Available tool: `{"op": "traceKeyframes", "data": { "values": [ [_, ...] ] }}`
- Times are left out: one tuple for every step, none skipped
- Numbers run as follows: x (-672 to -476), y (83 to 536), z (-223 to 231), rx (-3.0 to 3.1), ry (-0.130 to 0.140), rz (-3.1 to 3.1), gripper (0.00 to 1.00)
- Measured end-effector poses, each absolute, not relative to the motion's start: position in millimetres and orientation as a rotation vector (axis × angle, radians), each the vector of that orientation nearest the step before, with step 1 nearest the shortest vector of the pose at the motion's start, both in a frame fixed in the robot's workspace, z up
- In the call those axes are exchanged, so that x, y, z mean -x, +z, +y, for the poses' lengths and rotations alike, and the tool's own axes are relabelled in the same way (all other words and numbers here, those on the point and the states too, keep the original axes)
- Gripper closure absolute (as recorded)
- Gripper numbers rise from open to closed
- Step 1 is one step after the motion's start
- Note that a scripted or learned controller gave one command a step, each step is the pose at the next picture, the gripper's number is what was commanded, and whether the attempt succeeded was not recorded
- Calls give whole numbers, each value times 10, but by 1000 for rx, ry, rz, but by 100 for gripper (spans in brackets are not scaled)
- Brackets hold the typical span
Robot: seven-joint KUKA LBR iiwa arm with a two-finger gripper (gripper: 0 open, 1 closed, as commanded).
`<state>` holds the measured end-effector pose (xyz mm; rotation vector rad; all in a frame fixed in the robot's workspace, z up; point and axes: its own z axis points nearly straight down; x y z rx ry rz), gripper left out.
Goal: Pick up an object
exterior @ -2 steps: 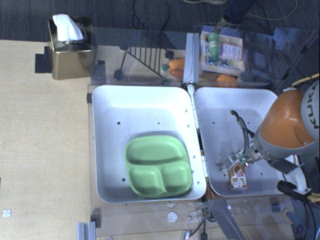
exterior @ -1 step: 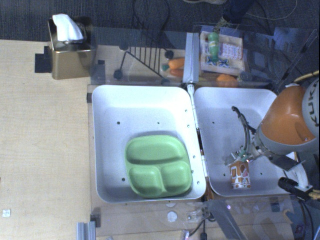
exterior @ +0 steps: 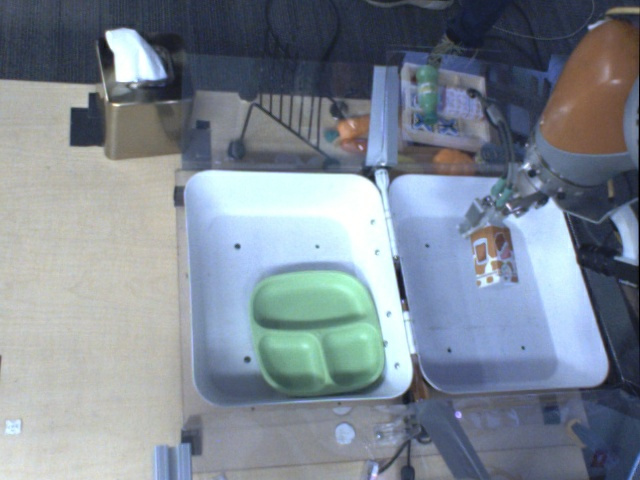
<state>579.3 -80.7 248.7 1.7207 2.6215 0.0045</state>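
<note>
A small orange-and-white packet (exterior: 493,256) is in the right bin (exterior: 530,358), in its upper middle part. My gripper (exterior: 488,211) hangs right at the packet's top edge, reaching in from the upper right below the arm's orange band (exterior: 592,38). It is unclear whether the packet is touched or lies free on the bin floor. A green three-compartment tray (exterior: 316,329) rests in the lower half of the left bin (exterior: 230,228), far from the gripper.
A raised divider (exterior: 392,258) separates the two bins. Behind them are a black wire rack (exterior: 290,118), orange items (exterior: 350,131) and a box with a green bottle (exterior: 440,98). A tissue box (exterior: 135,93) stands at the back left.
</note>
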Motion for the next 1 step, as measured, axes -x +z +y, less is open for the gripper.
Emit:
{"op": "traceKeyframes", "data": {
  "values": [
    [-5178,2077,-2061,-1729,2,2617,100]
  ]
}}
